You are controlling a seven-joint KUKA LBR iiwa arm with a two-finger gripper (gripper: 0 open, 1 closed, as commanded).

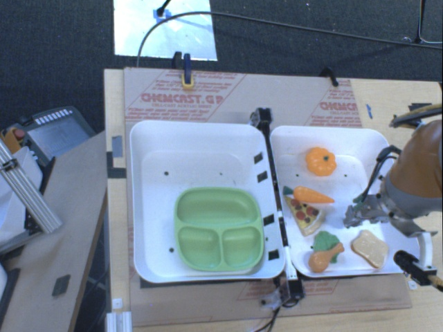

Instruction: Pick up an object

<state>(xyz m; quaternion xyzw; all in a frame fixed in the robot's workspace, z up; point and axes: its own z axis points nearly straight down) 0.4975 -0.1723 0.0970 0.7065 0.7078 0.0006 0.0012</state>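
Orange carrot [313,196] lies left of gripper [354,217].

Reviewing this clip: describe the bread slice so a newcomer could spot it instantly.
Look in the right white bin, in its near right corner. The bread slice lies there just below the gripper, right of the drumstick. It is the only pale tan, flat, squarish piece; the other pieces there are orange, green or red.

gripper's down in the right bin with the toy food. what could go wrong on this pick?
1. The gripper sits over bare bin floor between the pizza slice and the bread slice, so it may close on nothing.
2. The carrot, pizza slice, broccoli and drumstick lie close together, so a grasp there could nudge or catch a neighbour.
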